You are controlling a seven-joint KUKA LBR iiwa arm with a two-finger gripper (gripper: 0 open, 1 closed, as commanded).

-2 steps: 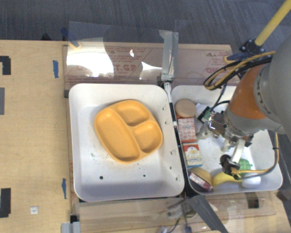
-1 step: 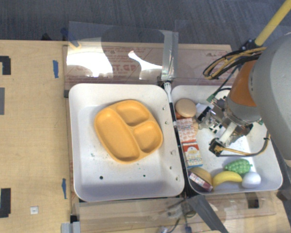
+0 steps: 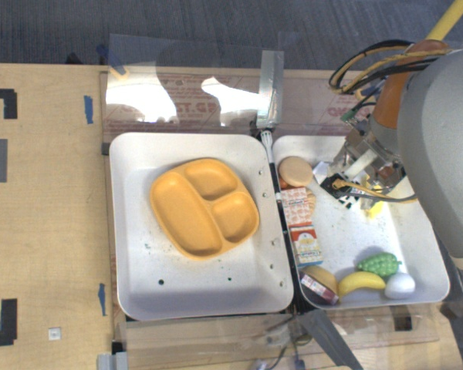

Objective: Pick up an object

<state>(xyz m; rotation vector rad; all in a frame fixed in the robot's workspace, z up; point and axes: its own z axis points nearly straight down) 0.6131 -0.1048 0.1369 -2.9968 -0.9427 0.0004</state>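
Note:
The right bin (image 3: 424, 230) holds several toy foods. A tan bun (image 3: 295, 170) lies at its back left, with two small cartons (image 3: 299, 206) (image 3: 306, 245) in a row in front of it. Along the front edge lie a brown and red round piece (image 3: 321, 282), a yellow banana (image 3: 361, 282), green grapes (image 3: 380, 264) and a white egg (image 3: 401, 285). My gripper (image 3: 361, 177) hangs low over the back of this bin, right of the bun. A small yellow piece (image 3: 374, 209) lies just in front of the gripper.
The left bin (image 3: 131, 230) bears a yellow divided plate (image 3: 204, 206) in its middle. A metal divider post (image 3: 270, 91) stands behind the gap between the bins. The grey arm (image 3: 440, 129) covers the right bin's back right corner.

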